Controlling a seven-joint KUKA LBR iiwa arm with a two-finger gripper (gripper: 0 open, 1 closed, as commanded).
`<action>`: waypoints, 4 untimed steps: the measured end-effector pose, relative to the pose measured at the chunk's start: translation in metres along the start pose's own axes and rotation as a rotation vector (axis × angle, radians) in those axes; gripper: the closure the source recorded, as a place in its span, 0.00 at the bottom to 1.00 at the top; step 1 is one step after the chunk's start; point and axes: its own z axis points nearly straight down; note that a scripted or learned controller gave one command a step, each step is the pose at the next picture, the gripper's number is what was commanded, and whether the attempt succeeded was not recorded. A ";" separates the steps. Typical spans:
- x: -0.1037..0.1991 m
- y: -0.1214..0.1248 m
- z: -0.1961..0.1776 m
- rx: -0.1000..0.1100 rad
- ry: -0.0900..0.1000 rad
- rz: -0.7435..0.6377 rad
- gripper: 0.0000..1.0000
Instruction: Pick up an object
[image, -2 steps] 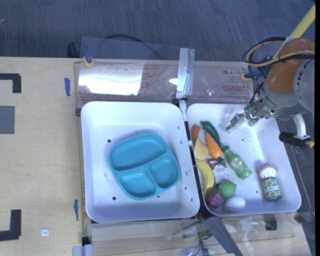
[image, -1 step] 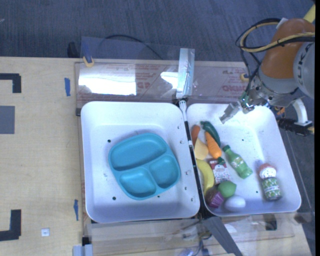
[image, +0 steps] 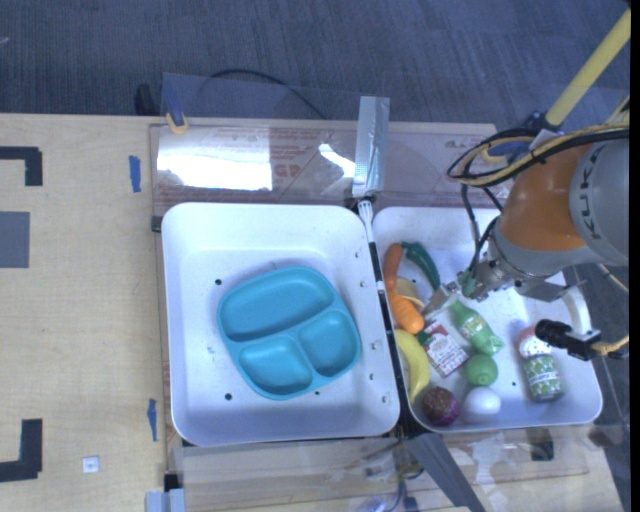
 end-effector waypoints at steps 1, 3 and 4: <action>0.039 0.020 -0.102 -0.005 -0.001 -0.140 0.00; 0.014 0.001 -0.012 -0.004 -0.001 0.225 1.00; 0.066 0.027 -0.140 -0.006 0.001 0.265 1.00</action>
